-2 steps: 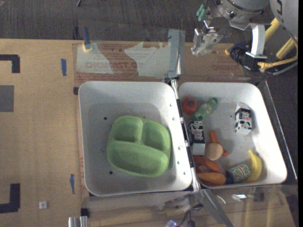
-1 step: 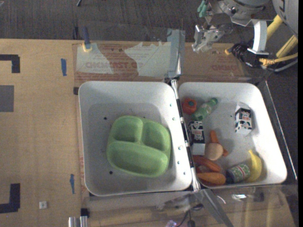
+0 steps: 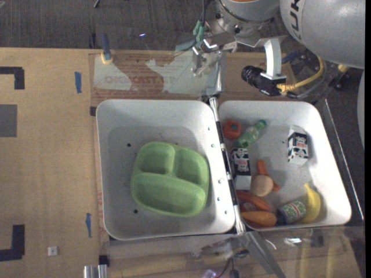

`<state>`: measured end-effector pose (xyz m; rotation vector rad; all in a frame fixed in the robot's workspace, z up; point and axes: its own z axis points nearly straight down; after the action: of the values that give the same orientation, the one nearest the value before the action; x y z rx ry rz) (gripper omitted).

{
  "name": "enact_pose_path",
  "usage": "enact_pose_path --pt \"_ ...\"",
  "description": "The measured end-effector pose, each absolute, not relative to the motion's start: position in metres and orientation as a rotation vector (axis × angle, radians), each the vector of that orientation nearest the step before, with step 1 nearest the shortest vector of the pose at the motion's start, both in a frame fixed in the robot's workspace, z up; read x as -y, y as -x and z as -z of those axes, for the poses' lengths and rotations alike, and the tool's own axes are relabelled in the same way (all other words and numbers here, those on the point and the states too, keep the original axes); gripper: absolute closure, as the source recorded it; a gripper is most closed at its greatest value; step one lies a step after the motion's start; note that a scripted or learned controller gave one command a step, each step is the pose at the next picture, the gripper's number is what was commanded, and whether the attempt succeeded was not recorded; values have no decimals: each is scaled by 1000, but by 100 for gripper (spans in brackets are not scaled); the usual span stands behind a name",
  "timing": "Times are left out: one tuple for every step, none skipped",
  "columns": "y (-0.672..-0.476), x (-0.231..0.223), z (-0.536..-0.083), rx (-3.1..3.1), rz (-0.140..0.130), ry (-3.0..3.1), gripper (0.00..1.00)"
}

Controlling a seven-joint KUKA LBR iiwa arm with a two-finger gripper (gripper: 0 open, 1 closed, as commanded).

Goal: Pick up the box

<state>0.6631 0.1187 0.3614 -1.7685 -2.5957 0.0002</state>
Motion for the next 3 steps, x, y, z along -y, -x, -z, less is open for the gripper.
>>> enact_pose_path --pt "-666 -213 -437 2808 7 1419 100" --pt "-666 -214 -418 2806 0 1415 100" --pt "-667 -218 -436 2764 7 1504 100"
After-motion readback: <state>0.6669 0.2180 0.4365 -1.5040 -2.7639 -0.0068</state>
